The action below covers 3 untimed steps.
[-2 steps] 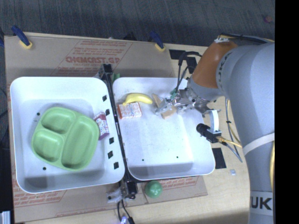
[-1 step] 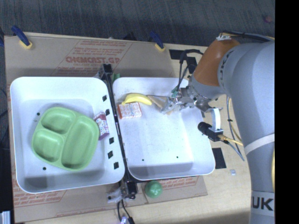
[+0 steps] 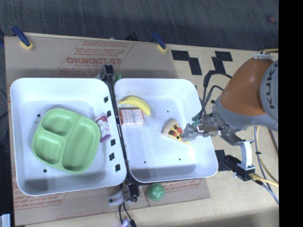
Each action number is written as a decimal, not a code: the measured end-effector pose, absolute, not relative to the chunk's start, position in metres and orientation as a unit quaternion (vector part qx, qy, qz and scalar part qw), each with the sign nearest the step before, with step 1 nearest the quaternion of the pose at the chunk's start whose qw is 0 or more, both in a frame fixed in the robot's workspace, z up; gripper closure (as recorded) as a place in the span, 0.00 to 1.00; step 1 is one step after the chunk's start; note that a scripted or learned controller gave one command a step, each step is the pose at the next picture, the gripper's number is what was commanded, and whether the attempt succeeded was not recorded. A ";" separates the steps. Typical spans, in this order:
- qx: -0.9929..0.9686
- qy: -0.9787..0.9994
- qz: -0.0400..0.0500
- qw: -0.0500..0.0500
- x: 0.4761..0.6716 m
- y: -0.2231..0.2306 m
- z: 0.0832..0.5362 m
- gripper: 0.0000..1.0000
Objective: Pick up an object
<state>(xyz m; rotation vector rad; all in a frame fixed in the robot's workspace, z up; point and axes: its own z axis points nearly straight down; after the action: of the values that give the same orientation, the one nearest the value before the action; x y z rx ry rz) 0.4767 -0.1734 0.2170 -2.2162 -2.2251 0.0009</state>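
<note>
Nearest the camera, a green ball sits on the table just outside the front rim of the right bin, by the seam between the two bins. Right bin contents: a pizza slice toward the right wall, a banana at the back left, and a small box touching the banana's front edge. Tool is low inside the right bin, its tip just beside the pizza slice on that slice's right, apparently touching its edge; contact cannot be confirmed. Whether the tool is wide, narrow or holding anything cannot be told: its tip blurs into the wrist hardware behind it. Arm is cut off by the frame edge on the right. Left bin holds a green divided plate, with a small packet just beside the plate, against the divider; its print is unreadable.
</note>
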 end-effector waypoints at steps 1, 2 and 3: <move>-0.705 -0.709 0.000 0.001 0.553 -0.191 0.215 1.00; -0.705 -0.709 0.000 0.000 0.612 -0.206 0.195 1.00; -0.705 -0.709 0.000 0.000 0.612 -0.206 0.196 0.00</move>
<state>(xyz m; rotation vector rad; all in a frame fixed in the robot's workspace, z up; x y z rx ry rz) 0.6115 -0.2059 0.1956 -2.2142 -2.2284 0.0005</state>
